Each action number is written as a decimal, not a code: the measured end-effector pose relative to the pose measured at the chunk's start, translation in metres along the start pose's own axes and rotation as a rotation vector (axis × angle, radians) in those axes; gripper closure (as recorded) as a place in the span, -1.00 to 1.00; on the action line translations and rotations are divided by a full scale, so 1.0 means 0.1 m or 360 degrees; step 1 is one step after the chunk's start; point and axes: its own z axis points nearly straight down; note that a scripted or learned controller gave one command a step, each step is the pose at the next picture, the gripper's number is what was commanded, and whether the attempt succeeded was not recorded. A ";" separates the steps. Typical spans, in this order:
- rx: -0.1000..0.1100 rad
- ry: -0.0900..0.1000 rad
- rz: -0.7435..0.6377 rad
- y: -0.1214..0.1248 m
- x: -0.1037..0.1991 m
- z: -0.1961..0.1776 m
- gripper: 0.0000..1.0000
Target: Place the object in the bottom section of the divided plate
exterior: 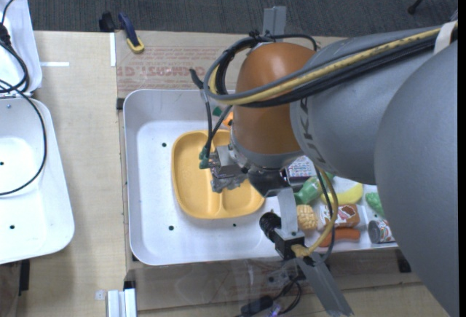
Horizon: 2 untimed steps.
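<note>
Dark carpet ran behind a pale wooden bench, and on the bench sat a shallow white bin with a second white bin off to its side. Inside the nearer bin lay a yellow divided plate, its long axis running roughly from the far wall toward the near one, with a ridge splitting its near end into sections. The grey arm reached in from the right, its orange band bulging over the plate's right half. Below it the gripper hung low over the plate near the ridge — whether its fingers were apart or together I couldn't tell, nor whether they touched the plate. Beyond the arm a jumble of toy food showed — corn, something orange, something green. Black cables looped over the other bin.
</note>
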 end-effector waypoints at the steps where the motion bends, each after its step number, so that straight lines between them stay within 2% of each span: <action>1: 0.0005 -0.0004 0.0002 0.01 -0.01 -0.07 1.00; 2: 0.0000 -0.0001 -0.0062 0.05 0.45 -0.10 1.00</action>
